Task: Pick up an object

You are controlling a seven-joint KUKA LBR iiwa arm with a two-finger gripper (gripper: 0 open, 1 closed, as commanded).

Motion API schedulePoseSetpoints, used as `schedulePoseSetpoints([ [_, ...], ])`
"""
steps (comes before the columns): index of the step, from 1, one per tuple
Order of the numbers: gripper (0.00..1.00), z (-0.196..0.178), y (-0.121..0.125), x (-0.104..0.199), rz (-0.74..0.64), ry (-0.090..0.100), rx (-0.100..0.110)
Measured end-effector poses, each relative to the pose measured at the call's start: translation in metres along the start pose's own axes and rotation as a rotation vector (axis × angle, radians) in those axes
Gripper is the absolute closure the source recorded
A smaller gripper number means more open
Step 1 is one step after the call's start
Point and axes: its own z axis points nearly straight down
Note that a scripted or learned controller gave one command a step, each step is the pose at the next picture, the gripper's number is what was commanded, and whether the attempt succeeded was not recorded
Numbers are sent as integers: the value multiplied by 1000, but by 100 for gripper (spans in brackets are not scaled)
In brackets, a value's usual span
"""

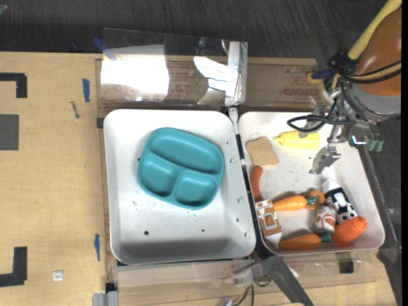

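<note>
The end effector (325,158) hung over the right bin (376,234) toward its 1 o'clock corner, above bare floor (whether it was clenched or released could not be told). The objects lay apart from it: a yellow piece (298,139) at 11 o'clock, a slice of toast (262,150) at 9 o'clock, and carrots (290,203) toward 6 o'clock. A teal divided plate (180,166) sat in the left bin (121,222).

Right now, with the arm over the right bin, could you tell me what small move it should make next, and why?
Probably a short descent toward the yellow object. The gripper hangs over the right bin with nothing visibly held, and that object lies just to its left in the picture, apart from the crowded carrots at the bin's near end.
</note>
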Motion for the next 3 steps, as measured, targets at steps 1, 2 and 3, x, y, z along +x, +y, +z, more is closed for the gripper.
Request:
schedulePoseSetpoints([
  [1, 0, 118, -31, 52, 55, 12, -2],
  [2, 0, 151, -58, 73, 86, -5, 0],
  [3, 0, 150, -10, 60, 22, -7, 0],
])
